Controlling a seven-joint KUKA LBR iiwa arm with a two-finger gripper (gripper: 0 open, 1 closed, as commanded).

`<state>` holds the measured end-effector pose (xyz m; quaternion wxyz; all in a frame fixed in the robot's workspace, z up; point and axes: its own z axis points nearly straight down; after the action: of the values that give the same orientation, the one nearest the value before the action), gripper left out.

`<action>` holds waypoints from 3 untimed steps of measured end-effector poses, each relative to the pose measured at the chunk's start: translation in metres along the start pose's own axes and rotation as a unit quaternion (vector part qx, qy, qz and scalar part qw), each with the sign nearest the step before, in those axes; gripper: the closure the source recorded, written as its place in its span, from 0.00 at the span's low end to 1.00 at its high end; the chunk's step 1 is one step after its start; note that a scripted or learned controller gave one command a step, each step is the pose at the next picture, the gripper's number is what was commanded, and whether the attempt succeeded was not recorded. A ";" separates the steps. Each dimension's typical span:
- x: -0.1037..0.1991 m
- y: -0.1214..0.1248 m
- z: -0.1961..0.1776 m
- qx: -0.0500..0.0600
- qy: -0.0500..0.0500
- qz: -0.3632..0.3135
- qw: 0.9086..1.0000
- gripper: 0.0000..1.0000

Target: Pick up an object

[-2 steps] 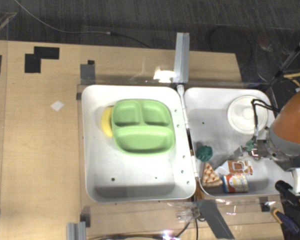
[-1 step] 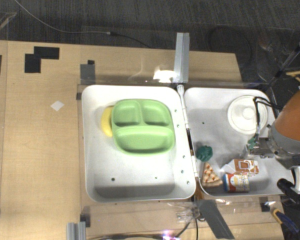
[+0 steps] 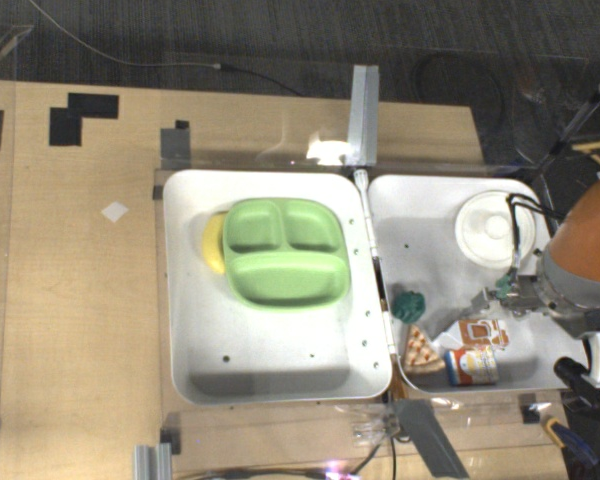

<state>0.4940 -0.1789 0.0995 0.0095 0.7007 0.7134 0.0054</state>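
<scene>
Arm reaches over the right bin, beside a white lid.
You cannot tell how its jaws stand; a can lies nearby.

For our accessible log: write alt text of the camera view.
Grey arm with orange band reaches in from the right over the right bin, which holds a white round lid, a small can, a pizza slice toy and a teal object. The left bin holds a green divided plate.

Green tray — matt plastic; bench — pale wood.
</scene>
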 end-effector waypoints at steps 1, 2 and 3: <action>0.000 0.001 -0.010 0.000 0.000 0.000 1.000 1.00; 0.032 -0.001 0.009 0.001 -0.001 -0.020 1.000 1.00; 0.157 0.013 -0.212 0.009 0.003 -0.063 0.998 1.00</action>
<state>0.4993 -0.0201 0.3111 0.0010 0.6545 0.7560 0.0006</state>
